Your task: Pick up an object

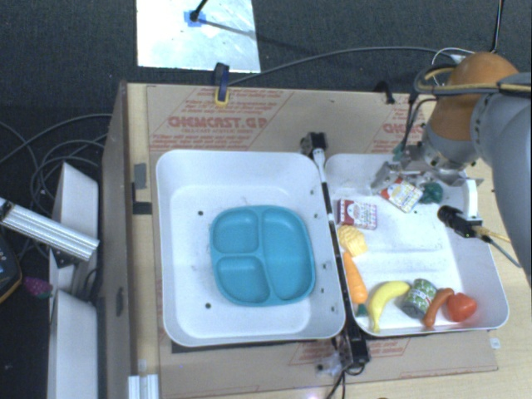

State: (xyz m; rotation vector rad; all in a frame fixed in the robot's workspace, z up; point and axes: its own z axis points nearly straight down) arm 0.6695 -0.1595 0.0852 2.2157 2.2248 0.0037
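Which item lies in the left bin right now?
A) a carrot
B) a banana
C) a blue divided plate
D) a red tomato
C: the blue divided plate lies flat in the middle of the left bin, while the banana, carrot and tomato all lie along the near end of the right bin.

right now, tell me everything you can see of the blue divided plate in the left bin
The blue divided plate is light blue, looks like smooth plastic, and has a rounded-square outline. Raised ridges split it into three compartments: two smaller ones on the left and one long one on the right. It lies flat and right side up on the floor of the left bin, roughly centred, turned slightly off square with the bin walls. Nothing lies in it or touches it.
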